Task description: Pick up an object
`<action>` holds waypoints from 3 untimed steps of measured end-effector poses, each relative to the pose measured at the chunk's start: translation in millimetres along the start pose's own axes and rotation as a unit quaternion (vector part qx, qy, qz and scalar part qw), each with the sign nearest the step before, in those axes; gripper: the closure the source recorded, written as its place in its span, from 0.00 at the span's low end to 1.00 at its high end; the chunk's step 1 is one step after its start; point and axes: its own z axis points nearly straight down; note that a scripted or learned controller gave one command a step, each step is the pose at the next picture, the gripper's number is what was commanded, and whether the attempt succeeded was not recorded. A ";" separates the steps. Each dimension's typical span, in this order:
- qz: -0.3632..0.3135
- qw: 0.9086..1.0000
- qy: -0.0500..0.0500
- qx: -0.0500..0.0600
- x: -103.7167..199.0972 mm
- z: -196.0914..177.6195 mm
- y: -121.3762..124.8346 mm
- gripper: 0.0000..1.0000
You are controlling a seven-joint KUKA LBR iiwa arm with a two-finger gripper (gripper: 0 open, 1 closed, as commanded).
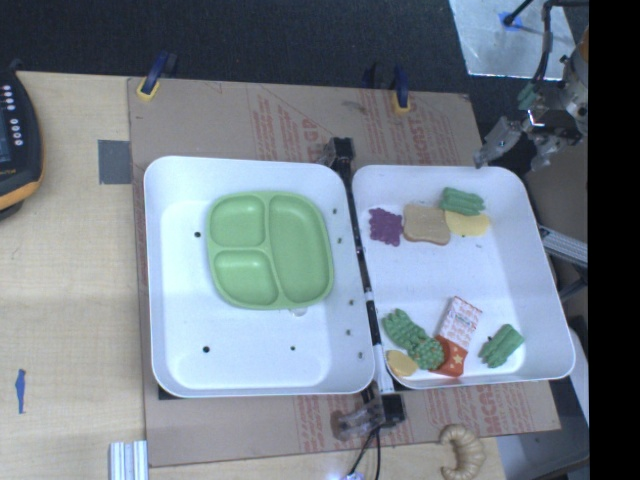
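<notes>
The right bin holds several toy foods. Along its far side lie a purple bunch of grapes, a tan slice of bread, a green vegetable and a yellow piece. Near its front edge are a green leafy cluster, a red and white packet, a small green pod and a yellow slice. My gripper hovers above the far right corner of this bin, beyond its rim. Its two dark fingers are spread open with nothing between them.
A green divided plate lies in the left bin. Clamps hold the cardboard sheet at the back. A control pendant rests at the far left. A tan curled object lies on the bench in front of the right bin.
</notes>
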 end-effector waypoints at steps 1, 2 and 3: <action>-0.003 1.000 0.003 0.008 68.7 138.2 -59.2 0.00; 0.002 1.000 -0.001 -0.002 -10.9 196.0 -16.7 0.00; 0.000 1.000 0.000 -0.002 -36.4 192.9 14.4 0.00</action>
